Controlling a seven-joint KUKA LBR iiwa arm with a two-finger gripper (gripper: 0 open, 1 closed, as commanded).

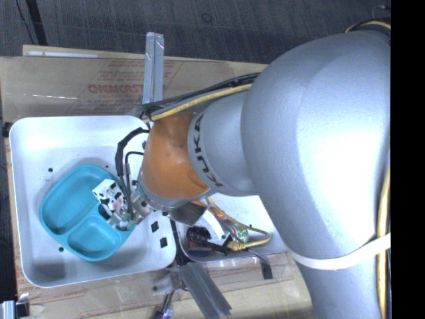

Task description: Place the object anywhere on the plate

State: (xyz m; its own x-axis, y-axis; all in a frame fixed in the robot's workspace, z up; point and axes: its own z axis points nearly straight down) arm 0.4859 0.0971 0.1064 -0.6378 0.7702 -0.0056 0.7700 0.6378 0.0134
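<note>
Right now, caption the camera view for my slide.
KUKA arm reaches over the left white bin, its hand at the right edge of a blue divided plate.

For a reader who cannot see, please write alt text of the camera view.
A large grey arm with an orange band reaches from the right over a white bin, its gripper above the right edge of a blue divided plate. Cardboard lies behind the bin.

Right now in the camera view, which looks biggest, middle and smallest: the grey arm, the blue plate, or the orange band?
1. Grey arm, but it is nearest the camera, so it looks extra big.
2. Orange band and blue plate look about alike; the band sits closer, so I won't rank them.
</note>
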